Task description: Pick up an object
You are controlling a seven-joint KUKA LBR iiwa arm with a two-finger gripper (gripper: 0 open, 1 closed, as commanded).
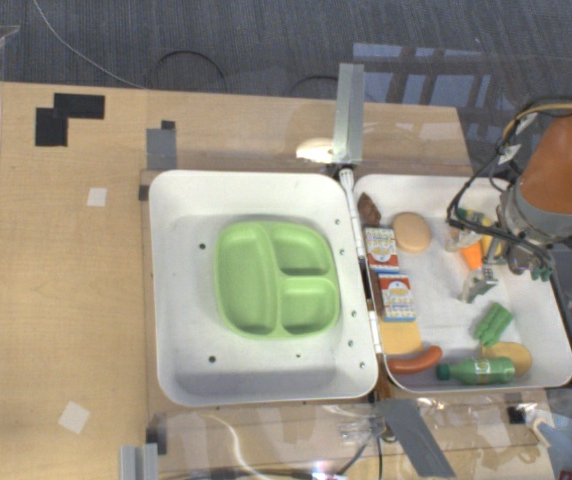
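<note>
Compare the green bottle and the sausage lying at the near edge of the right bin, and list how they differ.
The green bottle is green with a label band around its middle; the sausage is plain reddish-orange. The bottle is straight with a narrowed cap end, while the sausage curves slightly and has rounded ends. The bottle lies farther right, beside a yellow item; the sausage sits closer to the divider. Both lie flat on their sides.

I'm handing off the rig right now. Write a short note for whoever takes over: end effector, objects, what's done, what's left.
End effector: low in the right bin, nothing visibly held; finger state unclear.
Objects, all in the right bin: two small cartons by the left wall, tan bun, sausage, green bottle, green piece, orange piece.
Left bin: green divided tray.
Done: arm is in the bin.
Left: grasp and lift one object.
</note>
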